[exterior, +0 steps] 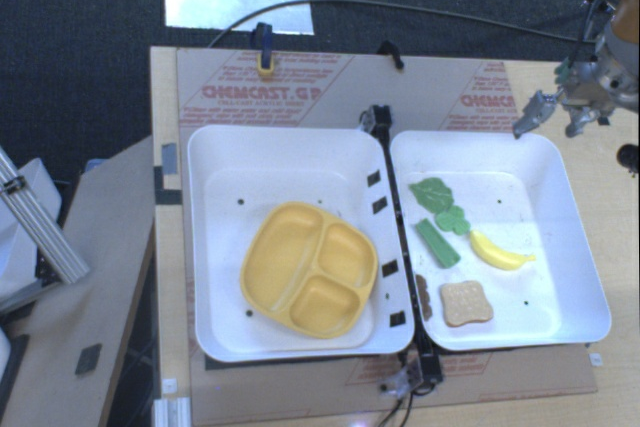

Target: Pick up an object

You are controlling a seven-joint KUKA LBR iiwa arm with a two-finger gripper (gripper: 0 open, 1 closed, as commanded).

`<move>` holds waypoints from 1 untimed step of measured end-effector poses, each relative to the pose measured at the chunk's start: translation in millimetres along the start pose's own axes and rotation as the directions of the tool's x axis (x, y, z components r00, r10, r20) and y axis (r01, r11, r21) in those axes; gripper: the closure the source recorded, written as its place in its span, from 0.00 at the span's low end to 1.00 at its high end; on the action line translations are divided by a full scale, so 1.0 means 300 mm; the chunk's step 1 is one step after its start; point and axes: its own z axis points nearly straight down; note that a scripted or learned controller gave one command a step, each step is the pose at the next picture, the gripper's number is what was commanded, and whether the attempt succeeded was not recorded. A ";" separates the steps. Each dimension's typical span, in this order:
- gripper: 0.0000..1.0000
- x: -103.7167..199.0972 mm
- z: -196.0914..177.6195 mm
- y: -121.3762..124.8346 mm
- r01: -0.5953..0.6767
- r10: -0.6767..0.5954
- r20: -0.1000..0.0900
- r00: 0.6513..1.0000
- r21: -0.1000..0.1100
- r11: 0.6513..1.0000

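The right bin [575,215] holds a green leafy piece [434,194], a small green broccoli-like piece [455,220], a green stick [437,242], a yellow banana [500,252] and a tan slice of toast [466,303]. A small brown piece [423,297] lies by the bin's left wall. My gripper [555,118] hangs at the upper right, above the back rim of the right bin, well clear of the objects. Its two fingers are spread apart with nothing between them.
The left bin [215,215] holds a yellow divided tray [309,268]. A black clipped divider [390,215] runs between the bins. A cable [400,7] arcs across the back of the bench. A metal rail [40,220] stands at the far left.
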 end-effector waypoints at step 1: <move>0.00 0.002 -0.026 0.007 0.003 -0.003 0.003 1.000 -0.012 1.000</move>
